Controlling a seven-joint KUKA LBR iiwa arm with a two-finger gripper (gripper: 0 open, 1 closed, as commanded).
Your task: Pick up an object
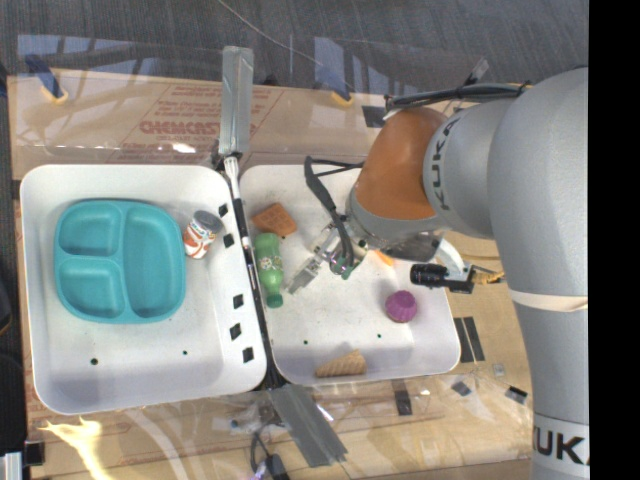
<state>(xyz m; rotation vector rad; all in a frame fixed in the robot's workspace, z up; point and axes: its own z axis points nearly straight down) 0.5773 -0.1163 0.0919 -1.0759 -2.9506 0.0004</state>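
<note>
Two white bins side by side on the table (120, 118). Left bin (40, 328): a teal divided plate (120, 260) on its left half, and a small orange-and-white cup (201, 234) lying tipped near the right wall.

Right bin (430, 353): a green bottle (268, 267) along the left wall, an orange-brown wedge (274, 219) just beyond it, a purple ball (402, 306) to the right, and a tan cone (341, 365) by the near rim.

The arm (500, 168) reaches in from the right. The gripper (322, 258) hangs over the middle of the right bin, just right of the bottle. The fingers (303, 277) look spread apart, nothing visible between them.
</note>
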